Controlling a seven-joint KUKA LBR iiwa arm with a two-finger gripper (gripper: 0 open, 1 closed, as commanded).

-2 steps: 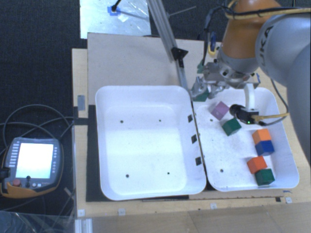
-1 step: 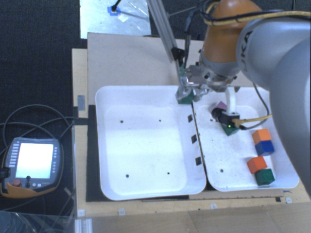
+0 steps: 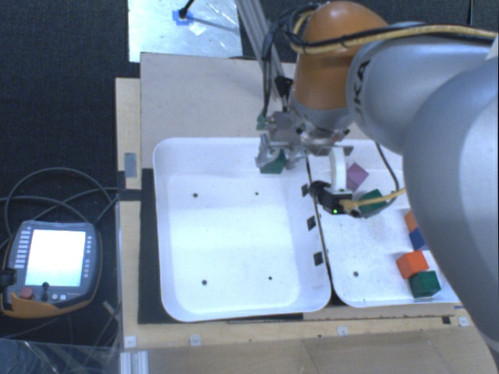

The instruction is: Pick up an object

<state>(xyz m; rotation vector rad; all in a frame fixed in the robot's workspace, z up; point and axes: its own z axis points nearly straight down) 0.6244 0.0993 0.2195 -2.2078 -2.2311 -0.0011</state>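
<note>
1. Green block (image 3: 272,164) clamped between the fingers (image 3: 281,156), over the far rim of the left bin (image 3: 168,209); only a small part of it on show below the tips, so probably a shallow hold.
2. Risk of slipping: with so little of the block between the pads, liable to twist out on any quick lift or swing and drop from the fingers.
3. Risk from the rim: directly beneath the fingers, the bin's far wall. If dropped here, could strike the edge and bounce out onto the table (image 3: 203,100) beyond the fingers, not back into the bin.
4. Risk from the divide: just to the right of the fingers, the joint between the left bin and the right bin (image 3: 374,291). Could catch the block or a fingertip on a low sideways pass.
5. Risk from the cable: a green and yellow lead (image 3: 373,200) hanging below and right of the fingers, near the purple block (image 3: 356,176). Could snag on a wrist turn.
6. Well apart, to the right and nearer the camera than the fingers: orange block (image 3: 411,263) and dark green cube (image 3: 425,284), no hazard from here.
</note>
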